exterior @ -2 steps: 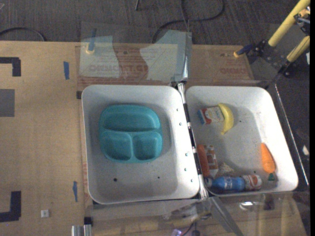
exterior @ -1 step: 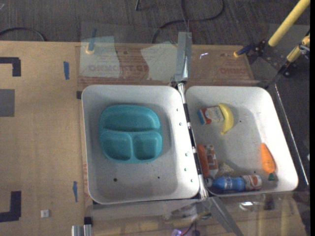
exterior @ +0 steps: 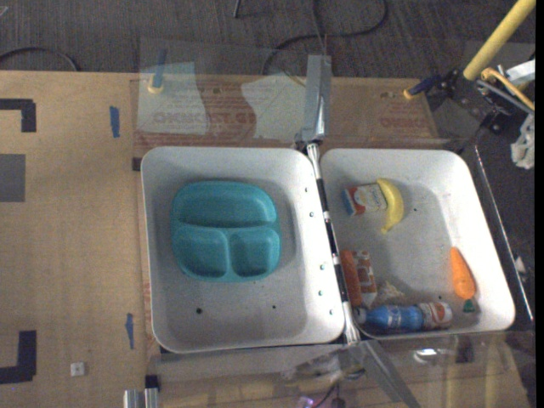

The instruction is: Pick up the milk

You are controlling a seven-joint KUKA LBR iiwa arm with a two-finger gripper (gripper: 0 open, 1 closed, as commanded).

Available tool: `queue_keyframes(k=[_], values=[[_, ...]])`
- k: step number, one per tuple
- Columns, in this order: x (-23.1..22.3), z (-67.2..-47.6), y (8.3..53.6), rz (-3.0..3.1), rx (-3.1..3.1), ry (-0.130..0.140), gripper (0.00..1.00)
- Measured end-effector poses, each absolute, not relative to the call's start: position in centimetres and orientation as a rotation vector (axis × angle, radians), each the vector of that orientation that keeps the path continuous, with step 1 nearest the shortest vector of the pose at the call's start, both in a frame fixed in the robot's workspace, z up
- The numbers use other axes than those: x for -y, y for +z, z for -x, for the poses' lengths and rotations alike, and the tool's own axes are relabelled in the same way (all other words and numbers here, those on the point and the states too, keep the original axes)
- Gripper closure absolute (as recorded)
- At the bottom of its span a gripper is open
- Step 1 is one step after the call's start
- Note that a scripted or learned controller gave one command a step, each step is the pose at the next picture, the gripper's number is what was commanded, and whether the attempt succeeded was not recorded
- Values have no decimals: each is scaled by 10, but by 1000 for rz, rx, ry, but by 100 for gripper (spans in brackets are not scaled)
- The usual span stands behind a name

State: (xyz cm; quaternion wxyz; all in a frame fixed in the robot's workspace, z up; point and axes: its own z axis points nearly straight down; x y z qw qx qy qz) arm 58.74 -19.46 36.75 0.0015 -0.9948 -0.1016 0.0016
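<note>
milk carton lay on its side in the right bin, touching the banana just right of it, free on top for a grab. carrot well apart. gripper's opening: cannot tell.

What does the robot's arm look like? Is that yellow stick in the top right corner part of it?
Probably not: by the rig's description the arm is grey with an orange band. The yellow rod is a plain straight bar, meeting dark clamp-like hardware with a blue piece.
</note>
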Motion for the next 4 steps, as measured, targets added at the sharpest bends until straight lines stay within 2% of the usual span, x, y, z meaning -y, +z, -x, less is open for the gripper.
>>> queue_keyframes(k=[1, 2, 3, 4], values=[[196, -653, 436, 3125, 324, -1, 100], [217, -603, 337, 3124, 316, 3, 100], [161, -658, 422, 3115, 399, -1, 100], [191, -570, 385, 3105, 468, 4, 100]])
